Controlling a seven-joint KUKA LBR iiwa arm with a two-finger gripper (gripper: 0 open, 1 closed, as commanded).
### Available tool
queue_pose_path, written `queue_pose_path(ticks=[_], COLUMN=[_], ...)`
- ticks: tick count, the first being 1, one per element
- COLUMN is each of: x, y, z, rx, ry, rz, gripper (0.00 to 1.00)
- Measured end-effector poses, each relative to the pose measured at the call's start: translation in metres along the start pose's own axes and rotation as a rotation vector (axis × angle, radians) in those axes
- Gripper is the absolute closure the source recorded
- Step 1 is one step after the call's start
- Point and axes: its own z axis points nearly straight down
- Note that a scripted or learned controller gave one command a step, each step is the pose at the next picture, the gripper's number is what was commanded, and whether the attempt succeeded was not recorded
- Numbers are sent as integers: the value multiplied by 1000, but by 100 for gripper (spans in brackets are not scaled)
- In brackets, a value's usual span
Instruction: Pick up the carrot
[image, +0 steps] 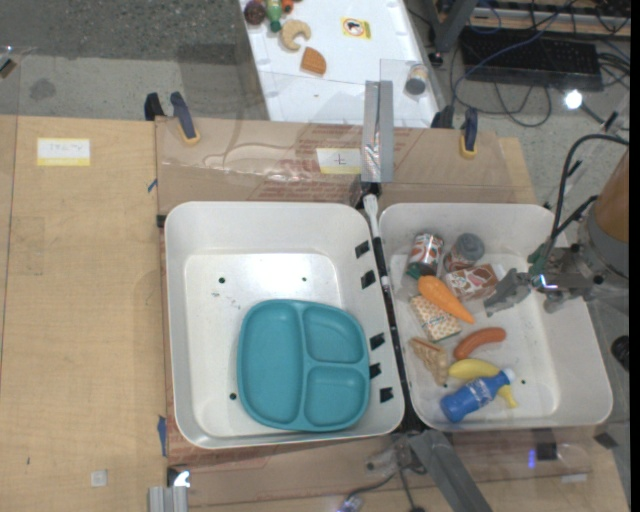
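The carrot (445, 298) (likely light, stiff, slick plastic) lay left of the hand (512, 288); its grip was unreadable; best taken mid-body.

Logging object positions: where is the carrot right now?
The carrot lies in the right bin, left of the pincer, above the sausage.

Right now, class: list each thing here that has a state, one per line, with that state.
carrot: lying slantwise in the right bin, not gripped.
pincer: low over the right bin, right of the carrot.
blue bottle: lying on its side.
teal plate: flat in the left bin.
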Motion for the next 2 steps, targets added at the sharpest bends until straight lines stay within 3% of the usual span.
queue_pose_path(ticks=[1, 2], x=[9, 26], y=[126, 80], z=[109, 144], rx=[-12, -50], ry=[-4, -16], rz=[-20, -37], gripper=[0, 0])
